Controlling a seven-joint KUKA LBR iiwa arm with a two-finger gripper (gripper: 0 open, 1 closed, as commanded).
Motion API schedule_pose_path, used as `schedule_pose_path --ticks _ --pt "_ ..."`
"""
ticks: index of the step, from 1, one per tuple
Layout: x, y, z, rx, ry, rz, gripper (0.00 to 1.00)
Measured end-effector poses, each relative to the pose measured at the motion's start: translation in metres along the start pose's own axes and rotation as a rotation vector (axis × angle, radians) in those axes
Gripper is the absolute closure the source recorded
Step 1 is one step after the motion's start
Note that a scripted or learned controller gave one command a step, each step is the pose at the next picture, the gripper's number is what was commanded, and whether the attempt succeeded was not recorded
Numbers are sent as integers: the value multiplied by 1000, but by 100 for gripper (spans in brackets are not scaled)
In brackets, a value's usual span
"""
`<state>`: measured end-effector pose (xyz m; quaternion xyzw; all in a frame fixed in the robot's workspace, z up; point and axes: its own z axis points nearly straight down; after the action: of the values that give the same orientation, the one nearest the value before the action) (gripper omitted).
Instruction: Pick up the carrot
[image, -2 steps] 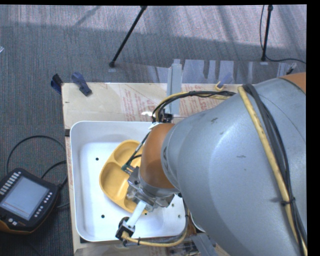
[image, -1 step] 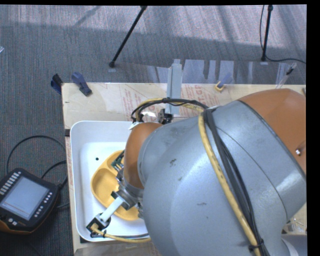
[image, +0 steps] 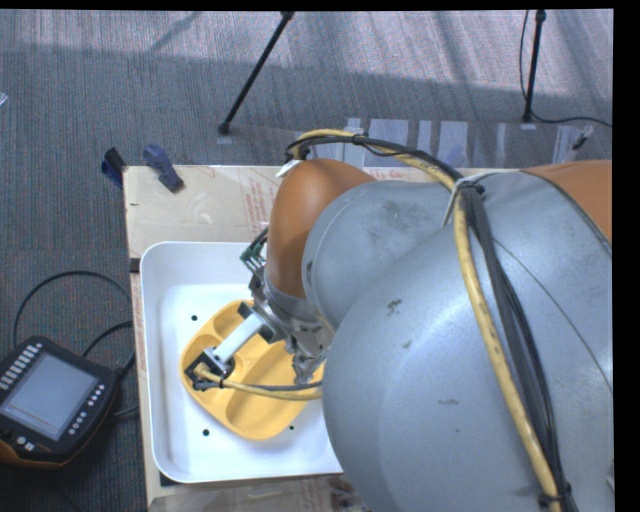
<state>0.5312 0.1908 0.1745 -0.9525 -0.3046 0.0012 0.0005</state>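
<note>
**STATUS: GRIPPER OVER YELLOW DISH, LH BIN**

1. Gripper (image: 292, 345): sits low in the white bin (image: 165, 300), above the RH part of a yellow divided dish (image: 250, 408). Opening: cannot tell, as wrist hardware and the orange band (image: 300, 215) block the view. No item is seen in its grasp.
2. Carrot: position cannot be determined. The arm (image: 450, 350) covers the bin's RH side and part of the dish.
3. Obscured/cut off: the grey arm body covers approx. the whole RH half of the view and runs off the RH and bottom edges. The bin's RH rim is hidden beneath it.
4. Surface: the bin rests on a pale board bench (image: 200, 205). A blue clamp (image: 160, 167) sits at the board's far LH corner.
5. Room: grey carpet (image: 60, 150). A teach pendant (image: 50, 395) lies on the floor left of the bin, w/ a black cable (image: 45, 290) looped beside it. A stand leg (image: 255, 70) is at rear.
</note>
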Motion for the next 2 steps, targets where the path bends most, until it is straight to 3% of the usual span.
schedule_pose_path --ticks 1,2 --pt "-7 51 -100 -2 3 -96 0" --pt "-7 45 -103 3 -13 -107 100"
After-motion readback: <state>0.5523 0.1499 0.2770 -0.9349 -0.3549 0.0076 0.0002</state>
